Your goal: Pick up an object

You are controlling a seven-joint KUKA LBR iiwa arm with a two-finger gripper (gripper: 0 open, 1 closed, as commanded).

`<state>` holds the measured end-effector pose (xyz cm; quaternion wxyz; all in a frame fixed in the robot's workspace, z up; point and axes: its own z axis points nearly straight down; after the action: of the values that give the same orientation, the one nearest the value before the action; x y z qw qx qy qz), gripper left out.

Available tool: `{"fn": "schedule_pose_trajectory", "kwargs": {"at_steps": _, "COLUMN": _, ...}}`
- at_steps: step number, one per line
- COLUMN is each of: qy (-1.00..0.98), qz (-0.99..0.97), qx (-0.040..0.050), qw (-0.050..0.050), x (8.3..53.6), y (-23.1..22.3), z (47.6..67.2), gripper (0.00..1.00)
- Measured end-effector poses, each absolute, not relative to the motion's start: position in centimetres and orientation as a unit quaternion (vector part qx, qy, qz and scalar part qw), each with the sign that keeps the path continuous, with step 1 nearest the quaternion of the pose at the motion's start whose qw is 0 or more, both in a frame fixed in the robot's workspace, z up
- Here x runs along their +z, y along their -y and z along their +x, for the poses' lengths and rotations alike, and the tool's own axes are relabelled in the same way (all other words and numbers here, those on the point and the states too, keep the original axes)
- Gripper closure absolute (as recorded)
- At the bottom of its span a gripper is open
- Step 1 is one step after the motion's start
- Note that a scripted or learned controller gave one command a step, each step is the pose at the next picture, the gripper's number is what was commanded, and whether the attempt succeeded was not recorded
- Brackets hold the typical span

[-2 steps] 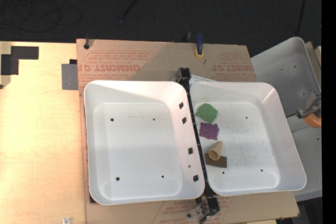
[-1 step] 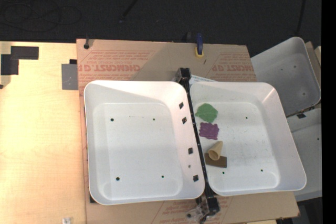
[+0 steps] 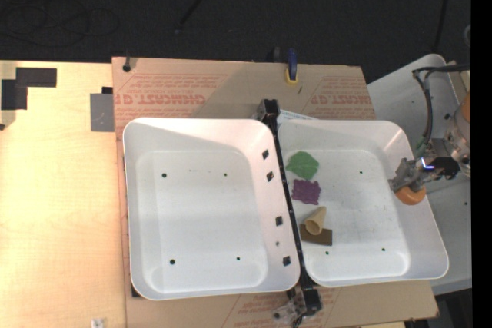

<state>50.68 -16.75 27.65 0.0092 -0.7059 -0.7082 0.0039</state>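
Cardboard under 2 white bins covers the bench. At right of frame, the gripper [image 3: 405,182] sits at the right bin's [image 3: 384,269] right rim, an orange object [image 3: 411,196] just beside it; whether it grips anything I cannot tell. 4 candidates cluster near the divider: a green piece [image 3: 303,164], purple piece [image 3: 306,191], tan cone [image 3: 314,221] and brown block [image 3: 318,236]. The green one, most separate, looks the easiest target; descend centred over it.
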Motion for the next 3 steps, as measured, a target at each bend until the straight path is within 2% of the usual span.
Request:
{"fn": "schedule_pose_trajectory", "kwargs": {"at_steps": 1, "qy": 0.710, "qz": -0.704, "qx": 0.0010, "qw": 0.004, "x": 22.3, "y": 9.8, "z": 55.8, "gripper": 1.00}}
{"fn": "schedule_pose_trajectory", "kwargs": {"at_steps": 2, "qy": 0.709, "qz": -0.705, "qx": 0.0024, "qw": 0.005, "x": 18.4, "y": 3.3, "z": 52.7, "gripper": 1.00}}
{"fn": "schedule_pose_trajectory", "kwargs": {"at_steps": 3, "qy": 0.709, "qz": -0.705, "qx": -0.0016, "qw": 0.000, "x": 24.6, "y": -1.4, "z": 54.4, "gripper": 1.00}}
